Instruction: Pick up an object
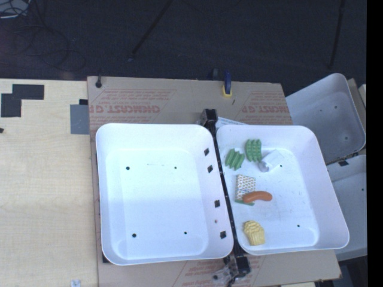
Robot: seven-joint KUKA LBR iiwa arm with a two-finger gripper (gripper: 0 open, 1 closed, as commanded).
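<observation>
While the hand's state cannot be told, the right bin holds an orange carrot beside a white mesh piece, two green pieces above, a yellow corn below, left bin alongside.

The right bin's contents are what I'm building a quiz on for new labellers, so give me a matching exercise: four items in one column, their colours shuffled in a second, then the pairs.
Items, all in the right bin:
1. carrot-shaped toy
2. corn-shaped toy
3. ridged piece nearest the far wall
4. waffle-patterned piece

Colours:
A. yellow
B. whitish with a dark grid
C. orange-red
D. green

Pairs: 1-C, 2-A, 3-D, 4-B
</observation>
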